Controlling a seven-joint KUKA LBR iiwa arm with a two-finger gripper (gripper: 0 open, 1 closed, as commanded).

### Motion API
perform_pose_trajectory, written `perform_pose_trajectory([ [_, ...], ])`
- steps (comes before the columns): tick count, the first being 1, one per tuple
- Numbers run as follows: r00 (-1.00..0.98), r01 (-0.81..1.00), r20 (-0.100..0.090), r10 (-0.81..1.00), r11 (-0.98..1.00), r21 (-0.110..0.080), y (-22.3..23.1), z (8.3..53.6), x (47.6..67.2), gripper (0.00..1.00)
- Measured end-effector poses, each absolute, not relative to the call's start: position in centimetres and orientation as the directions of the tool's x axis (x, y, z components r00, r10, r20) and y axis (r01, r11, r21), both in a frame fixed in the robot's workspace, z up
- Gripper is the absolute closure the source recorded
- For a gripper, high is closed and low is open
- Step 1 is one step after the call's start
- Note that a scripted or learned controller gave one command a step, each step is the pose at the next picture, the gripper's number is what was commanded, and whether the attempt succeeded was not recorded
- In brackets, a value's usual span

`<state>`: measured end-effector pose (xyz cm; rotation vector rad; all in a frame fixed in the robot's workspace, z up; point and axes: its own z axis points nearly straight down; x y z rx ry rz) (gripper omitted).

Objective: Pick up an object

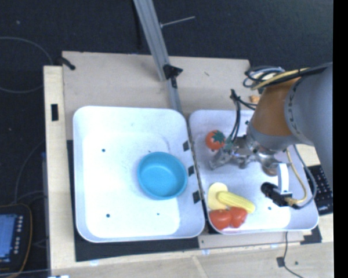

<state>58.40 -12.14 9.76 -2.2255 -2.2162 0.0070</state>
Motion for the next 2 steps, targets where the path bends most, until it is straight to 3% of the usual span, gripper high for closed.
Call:
perform_pose_trajectory([
  [1, 0.011, 1.0, 0.0, 1.0, -0.011, 0.007, -12.1, 11.3, 58.7, 1.0],
  [2, 0.004, 1.0, 0.001, 1.0, -0.004, 0.006, -13.1, 16.4, 58.6, 1.0],
])
